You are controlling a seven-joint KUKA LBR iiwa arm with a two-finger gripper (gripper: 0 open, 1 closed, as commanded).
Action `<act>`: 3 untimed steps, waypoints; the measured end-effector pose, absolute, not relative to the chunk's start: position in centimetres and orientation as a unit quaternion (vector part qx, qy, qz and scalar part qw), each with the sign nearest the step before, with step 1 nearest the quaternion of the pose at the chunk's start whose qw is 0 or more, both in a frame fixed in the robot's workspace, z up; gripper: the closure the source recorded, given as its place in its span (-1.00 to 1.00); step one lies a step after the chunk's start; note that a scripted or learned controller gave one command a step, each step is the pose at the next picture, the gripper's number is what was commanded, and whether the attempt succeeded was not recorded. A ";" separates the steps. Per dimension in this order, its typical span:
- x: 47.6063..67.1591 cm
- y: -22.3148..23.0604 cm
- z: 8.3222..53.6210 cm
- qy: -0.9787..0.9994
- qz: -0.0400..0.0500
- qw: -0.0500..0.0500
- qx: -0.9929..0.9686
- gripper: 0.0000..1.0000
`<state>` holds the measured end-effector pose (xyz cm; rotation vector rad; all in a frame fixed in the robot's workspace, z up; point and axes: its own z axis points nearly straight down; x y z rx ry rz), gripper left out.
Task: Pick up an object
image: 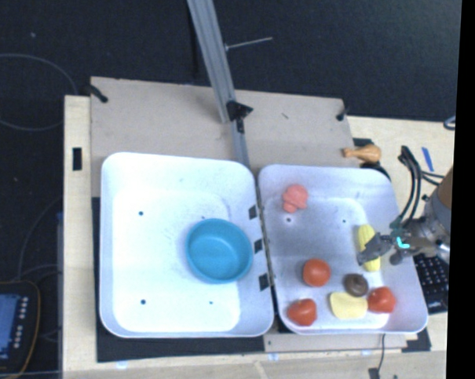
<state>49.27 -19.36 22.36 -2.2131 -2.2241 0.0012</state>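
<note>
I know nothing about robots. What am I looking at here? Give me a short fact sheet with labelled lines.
left bin: holds a blue bowl
right bin: holds small toy foods
pink piece: near the far-left corner
red pieces: three, one mid-bin, one at the front edge, one front right
brown piece: touching a pale yellow piece
gripper: low over a yellow piece at the right side
outside the bins: an orange piece on the bench

Grey hand (374, 252), black cables, teal light
</note>
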 end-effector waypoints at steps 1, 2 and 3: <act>49.4 -19.4 22.6 -0.709 -0.001 0.000 -0.705 -1.00; 49.8 -19.4 16.2 -0.707 0.002 0.001 -0.708 -1.00; 49.6 -20.2 11.7 -0.707 0.002 0.001 -0.707 -1.00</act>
